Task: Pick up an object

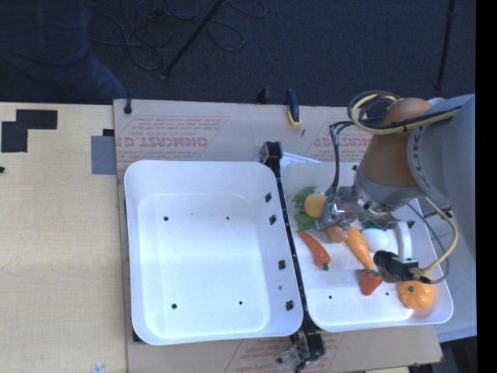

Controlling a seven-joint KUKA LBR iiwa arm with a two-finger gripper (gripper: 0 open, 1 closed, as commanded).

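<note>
My gripper (336, 214) is low inside the right bin (342, 317), near its back left part. A yellow round fruit (314, 204) and a green leafy piece (302, 210) lie just left of it. An orange carrot (357, 246) slants away from right under the gripper toward the front. A red chili pepper (314, 249) lies to the front left, near the bin's left wall. Further forward sit a small red piece (370, 282) and an orange bell pepper (418, 294). Whether anything is held is hidden by the wrist.
The left bin (155, 301) stands beside the right one, with a black divider strip (283, 239) between them. Cardboard (194, 134) lies under both bins. The grey arm with its orange band (396, 146) covers the right bin's back right corner.
</note>
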